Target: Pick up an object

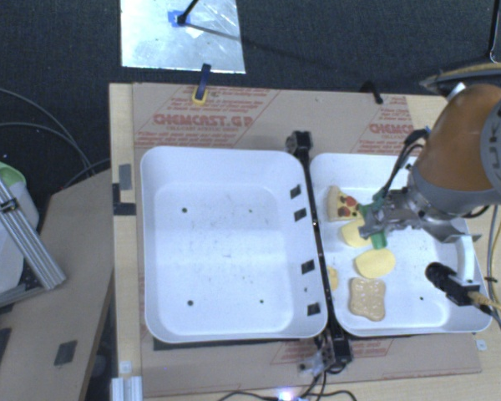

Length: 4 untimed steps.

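Observation:
The right bin (426,316) holds several toy foods: a pizza slice (342,202), a pale yellow piece (351,236), a yellow oval piece (375,264), a tan toast-like piece (367,299) and a small pale bit (332,279) by the divider. A green object (376,226) sits right at the tip of my gripper (373,224), which is low over the left part of this bin, between the pizza slice and the yellow oval. Whether the green object is gripped or only beside the tip is unclear. The wrist hides what lies under it.
The left bin (221,245) stands beside the right one, with a black divider rail (313,232) between them. The arm's grey and orange body (463,153) covers the right bin's far right corner. A metal sheet (182,23) lies beyond the bench.

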Each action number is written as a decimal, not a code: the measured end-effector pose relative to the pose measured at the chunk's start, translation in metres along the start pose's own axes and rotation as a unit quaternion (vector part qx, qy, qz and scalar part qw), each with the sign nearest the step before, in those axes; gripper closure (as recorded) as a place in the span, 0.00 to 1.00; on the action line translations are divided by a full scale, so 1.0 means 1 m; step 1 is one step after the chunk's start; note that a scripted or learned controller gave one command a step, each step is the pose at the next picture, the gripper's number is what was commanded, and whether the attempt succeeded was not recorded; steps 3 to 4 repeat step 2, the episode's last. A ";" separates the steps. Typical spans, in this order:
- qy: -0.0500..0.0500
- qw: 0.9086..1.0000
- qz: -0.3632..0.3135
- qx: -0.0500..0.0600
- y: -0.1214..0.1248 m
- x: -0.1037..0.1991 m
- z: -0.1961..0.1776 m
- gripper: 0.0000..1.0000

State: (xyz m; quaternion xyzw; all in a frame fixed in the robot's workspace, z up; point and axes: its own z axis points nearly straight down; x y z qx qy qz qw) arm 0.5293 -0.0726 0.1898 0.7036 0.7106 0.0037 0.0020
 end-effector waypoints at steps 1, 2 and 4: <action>0.000 1.000 -0.001 0.000 -0.003 0.074 -0.058 1.00; 0.001 1.000 -0.001 -0.005 -0.039 0.122 -0.201 1.00; 0.001 1.000 -0.001 -0.005 -0.039 0.122 -0.201 1.00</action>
